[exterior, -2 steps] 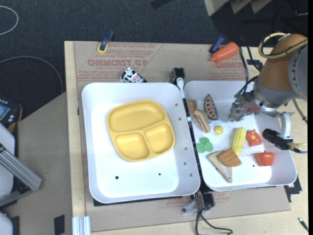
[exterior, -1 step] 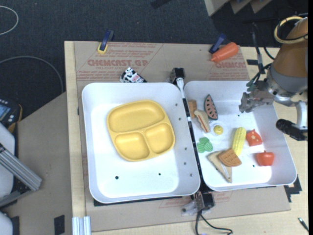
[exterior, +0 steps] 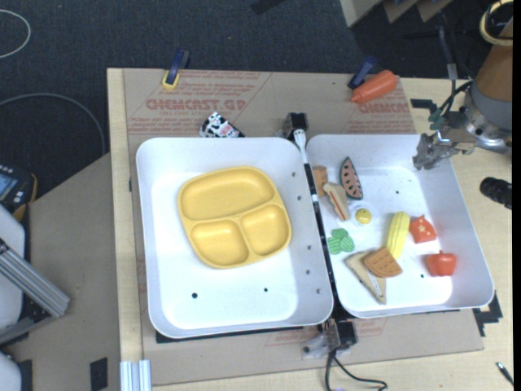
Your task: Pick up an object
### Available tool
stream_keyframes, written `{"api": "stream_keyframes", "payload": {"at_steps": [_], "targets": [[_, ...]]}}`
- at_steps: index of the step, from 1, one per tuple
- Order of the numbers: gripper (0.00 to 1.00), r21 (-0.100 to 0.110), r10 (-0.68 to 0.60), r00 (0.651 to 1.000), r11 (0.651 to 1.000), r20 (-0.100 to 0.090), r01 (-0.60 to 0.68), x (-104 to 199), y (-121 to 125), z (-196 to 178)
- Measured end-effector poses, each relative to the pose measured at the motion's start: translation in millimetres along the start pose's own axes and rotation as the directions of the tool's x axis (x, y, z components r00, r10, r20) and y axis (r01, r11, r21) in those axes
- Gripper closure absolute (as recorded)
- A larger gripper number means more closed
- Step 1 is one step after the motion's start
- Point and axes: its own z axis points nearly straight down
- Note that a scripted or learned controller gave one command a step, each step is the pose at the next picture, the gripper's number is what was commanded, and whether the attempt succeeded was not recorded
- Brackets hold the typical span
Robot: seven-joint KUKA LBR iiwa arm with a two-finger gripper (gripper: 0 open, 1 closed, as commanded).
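Note:
The right bin (exterior: 456, 210) holds several toy foods: a watermelon slice (exterior: 352, 177), a hot dog (exterior: 334, 196), a small yellow piece (exterior: 362, 215), a corn cob (exterior: 396, 232), a green piece (exterior: 340, 239), a toast sandwich (exterior: 377, 267), and two red pieces (exterior: 422, 230) (exterior: 440, 262). My gripper (exterior: 430, 151) hangs over the bin's far right corner, apart from all the foods. The nearest of them, the corn and the upper red piece, lie well below it in the view.
The left bin (exterior: 163, 283) carries a yellow divided plate (exterior: 234, 216). Behind the bins on the board lie an orange carrot (exterior: 374, 86), a black-and-white toy (exterior: 220, 126) and a yellow-blue clamp (exterior: 173, 70).

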Motion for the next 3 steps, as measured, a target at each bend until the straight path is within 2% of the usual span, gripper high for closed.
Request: {"api": "stream_keyframes", "payload": {"at_steps": [1, 3], "targets": [[1.0, 0.003, 0.0, 1.0, 1.0, -0.001, 0.0, -0.4, 1.1, -15.7], [1.0, 0.012, -0.003, 1.0, 1.0, -0.006, 0.003, 93.3, -53.6, -29.7]]}}
